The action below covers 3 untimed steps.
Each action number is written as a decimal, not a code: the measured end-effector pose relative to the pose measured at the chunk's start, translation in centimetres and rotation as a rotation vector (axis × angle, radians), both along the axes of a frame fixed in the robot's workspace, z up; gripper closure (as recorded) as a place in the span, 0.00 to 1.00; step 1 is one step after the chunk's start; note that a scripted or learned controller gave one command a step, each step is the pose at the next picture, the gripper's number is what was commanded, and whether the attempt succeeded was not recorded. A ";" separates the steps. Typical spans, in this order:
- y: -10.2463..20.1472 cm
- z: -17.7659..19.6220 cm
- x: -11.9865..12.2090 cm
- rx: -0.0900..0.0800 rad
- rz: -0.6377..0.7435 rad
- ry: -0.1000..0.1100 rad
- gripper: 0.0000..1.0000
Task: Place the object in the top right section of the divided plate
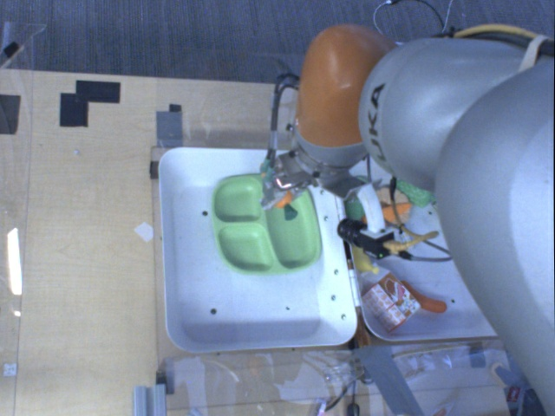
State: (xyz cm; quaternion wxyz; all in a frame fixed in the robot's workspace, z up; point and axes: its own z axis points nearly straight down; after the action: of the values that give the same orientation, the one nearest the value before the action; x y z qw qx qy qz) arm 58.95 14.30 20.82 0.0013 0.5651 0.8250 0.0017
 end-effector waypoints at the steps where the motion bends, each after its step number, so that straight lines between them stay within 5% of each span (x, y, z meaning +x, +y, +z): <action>1: 6.2 0.2 -1.0 0.001 0.133 -0.001 1.00; 2: 6.2 0.2 -1.0 0.001 0.133 -0.002 0.00; 3: 6.3 1.4 -0.9 0.003 0.136 -0.007 1.00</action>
State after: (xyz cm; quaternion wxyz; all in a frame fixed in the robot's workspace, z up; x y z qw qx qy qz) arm 58.06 20.63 22.23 0.0032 0.5079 0.8614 0.0051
